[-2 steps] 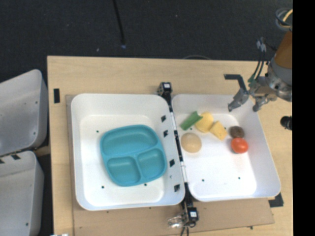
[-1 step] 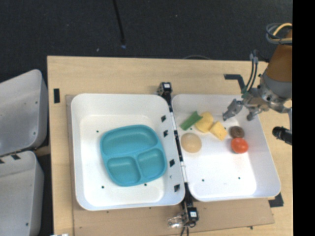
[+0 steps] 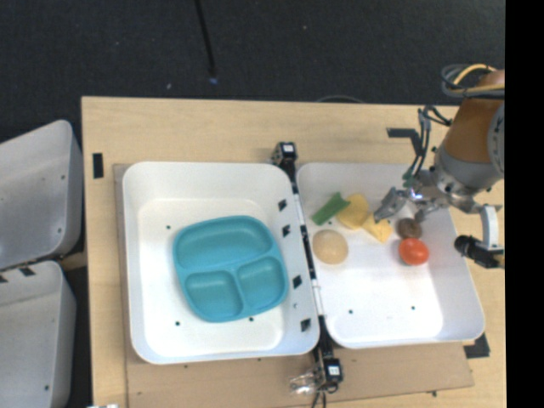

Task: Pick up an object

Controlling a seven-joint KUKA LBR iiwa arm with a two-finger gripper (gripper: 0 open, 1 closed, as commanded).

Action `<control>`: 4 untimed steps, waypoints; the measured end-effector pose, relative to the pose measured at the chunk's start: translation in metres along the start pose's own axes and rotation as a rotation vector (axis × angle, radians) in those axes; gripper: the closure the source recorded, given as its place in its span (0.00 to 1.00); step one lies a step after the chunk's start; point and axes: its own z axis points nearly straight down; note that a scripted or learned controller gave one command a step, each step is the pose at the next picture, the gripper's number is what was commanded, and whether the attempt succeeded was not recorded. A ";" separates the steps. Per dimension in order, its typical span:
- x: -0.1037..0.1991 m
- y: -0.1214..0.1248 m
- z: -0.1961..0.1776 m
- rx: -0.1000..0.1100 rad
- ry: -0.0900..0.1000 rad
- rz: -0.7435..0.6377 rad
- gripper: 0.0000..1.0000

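Where the grey arm with the orange band (image 3: 467, 147) reaches in from the right, its two-finger gripper (image 3: 398, 201) is seen low over the upper part of the right shallow white bin (image 3: 399, 313). The fingers (image 3: 389, 202) are seen spread, with nothing between them; their tips are placed just above a yellow wedge-shaped block (image 3: 381, 229). Just beside that block, to the right, a small brown rounded object (image 3: 410, 227) is noted, and a red ball-like object (image 3: 414, 252) lies touching or nearly touching it below. Left of the fingers, a yellow rounded piece (image 3: 354, 212) is set against a green flat strip (image 3: 329, 209), which is tilted. A pale beige round object (image 3: 330, 247) lies below these, near the bin's left wall. In the left white bin (image 3: 153, 330), a teal plastic compartment plate (image 3: 229, 267) is laid flat. Both bins are carried on a light wooden surface (image 3: 212, 126).
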 end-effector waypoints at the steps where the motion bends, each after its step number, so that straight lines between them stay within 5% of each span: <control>1: -0.004 0.005 0.027 -0.020 -0.009 0.001 0.00; 2: -0.003 0.003 0.022 -0.011 -0.005 0.002 1.00; 4: -0.010 0.015 -0.088 -0.009 -0.002 -0.009 1.00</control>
